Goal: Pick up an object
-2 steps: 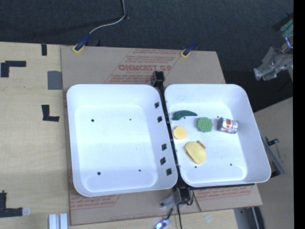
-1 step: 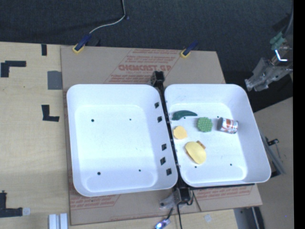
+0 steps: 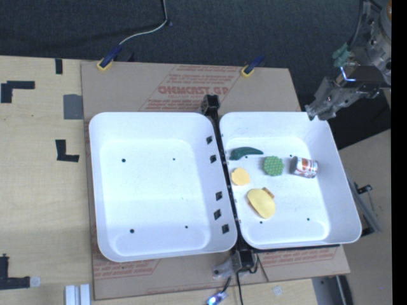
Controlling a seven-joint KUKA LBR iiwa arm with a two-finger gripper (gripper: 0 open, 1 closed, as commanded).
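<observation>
A robotics lab: clamped cardboard sheet (image 3: 191, 88), taped bench (image 3: 38, 170), white bins (image 3: 152, 189).

Robot arm (image 3: 372, 30): grey metal body with a sliver of orange at the upper right edge, a small teal-green fitting on the wrist, a dark block below it, and a grey gripper (image 3: 321, 108).

Small can (image 3: 304, 167) lies sideways in right bin (image 3: 331, 227).
</observation>
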